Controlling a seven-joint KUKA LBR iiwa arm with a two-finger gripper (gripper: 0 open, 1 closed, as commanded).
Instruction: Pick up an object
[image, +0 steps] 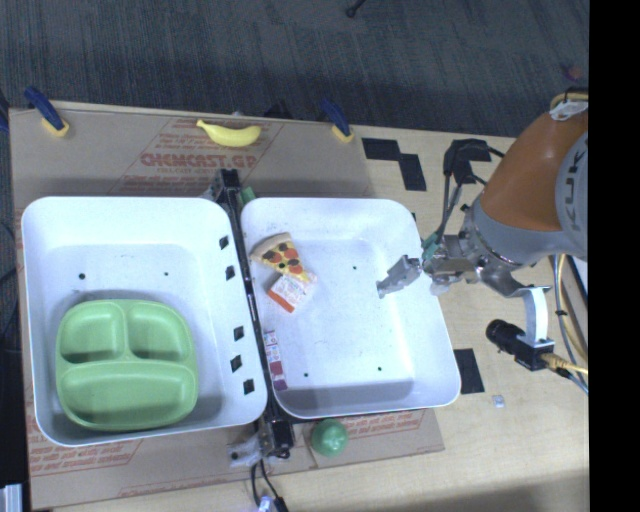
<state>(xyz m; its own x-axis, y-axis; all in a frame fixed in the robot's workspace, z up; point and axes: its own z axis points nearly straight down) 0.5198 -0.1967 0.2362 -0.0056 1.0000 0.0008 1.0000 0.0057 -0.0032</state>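
Green ball (328, 437) sits at the bench's front edge; behind it, a pizza slice toy (279, 253) and small carton (291, 290) lie in the right bin (400, 385). Gripper (398, 277) hovers over that bin's right side, holding nothing; finger spread unclear.

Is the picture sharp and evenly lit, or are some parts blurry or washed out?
In the camera view, light is soft and even; the white bins look bright with faint shadows along their walls; the pizza slice toy and green divided tray are fairly crisp; the gripper looks slightly smeared; the dark floor at the top is grainy.
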